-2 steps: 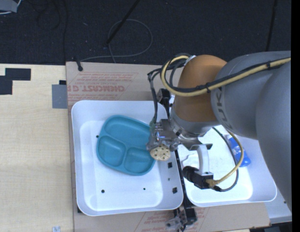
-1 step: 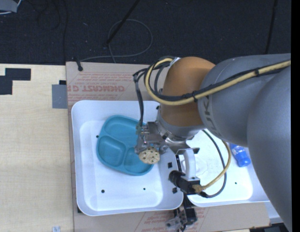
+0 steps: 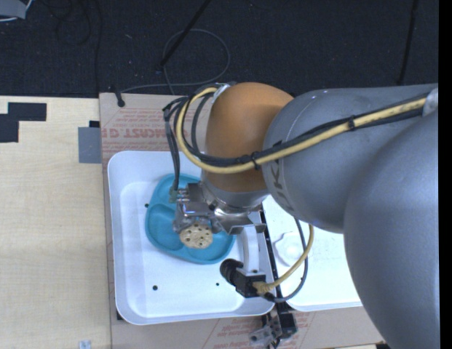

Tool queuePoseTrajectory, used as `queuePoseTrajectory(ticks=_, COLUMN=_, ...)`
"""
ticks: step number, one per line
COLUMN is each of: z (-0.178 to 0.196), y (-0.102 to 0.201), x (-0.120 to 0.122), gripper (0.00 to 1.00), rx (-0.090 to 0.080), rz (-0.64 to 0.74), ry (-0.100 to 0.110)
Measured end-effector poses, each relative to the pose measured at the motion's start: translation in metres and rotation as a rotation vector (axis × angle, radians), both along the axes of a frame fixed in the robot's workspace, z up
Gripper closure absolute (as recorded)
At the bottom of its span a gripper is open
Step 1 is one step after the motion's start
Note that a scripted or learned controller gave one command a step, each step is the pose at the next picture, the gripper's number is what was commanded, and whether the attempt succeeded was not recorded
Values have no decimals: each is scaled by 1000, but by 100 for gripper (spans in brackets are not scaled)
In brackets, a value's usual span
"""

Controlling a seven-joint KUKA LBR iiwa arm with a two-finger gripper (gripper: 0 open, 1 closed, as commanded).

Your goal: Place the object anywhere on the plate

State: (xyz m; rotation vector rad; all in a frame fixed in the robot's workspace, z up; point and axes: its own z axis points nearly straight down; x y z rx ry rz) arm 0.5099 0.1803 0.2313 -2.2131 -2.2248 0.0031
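The grey arm with the orange band above its wrist (image 3: 240,144) reaches in over the left shallow white plastic bin (image 3: 131,282), its bulk covering the bin's right half. Below the wrist the metal two-finger gripper (image 3: 191,213) hangs directly over the blue, shallow, rounded plastic plate (image 3: 159,227), which lies flat on the bin floor toward the bin's middle.

Just under the gripper a small tan, round, disc-shaped object with a ring of dark holes (image 3: 196,235) sits within the outline of the plate, on its near-right part. Being round, it has no long axis to line up with. Whether it is resting on the plate's surface or is suspended at the gripper's tip cannot be told from this slanted view, and the wrist hides whether the gripper is clamped on it or has let go.

The relation that matters is vertical: the disc lies straight below the gripper and above or on the plate, so by judgement the placing is at or close to release, with little sideways travel left.

The plate looks smooth and glossy with a raised lip; the bin is matt white with a few dark specks; the second white bin (image 3: 320,275) lies beside it, largely under the arm
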Motion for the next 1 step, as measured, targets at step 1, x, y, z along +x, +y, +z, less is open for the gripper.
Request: queuePoseTrajectory(ticks=1, z=0, y=-2, x=0, gripper=0, rx=-2, rz=-2, ry=1)
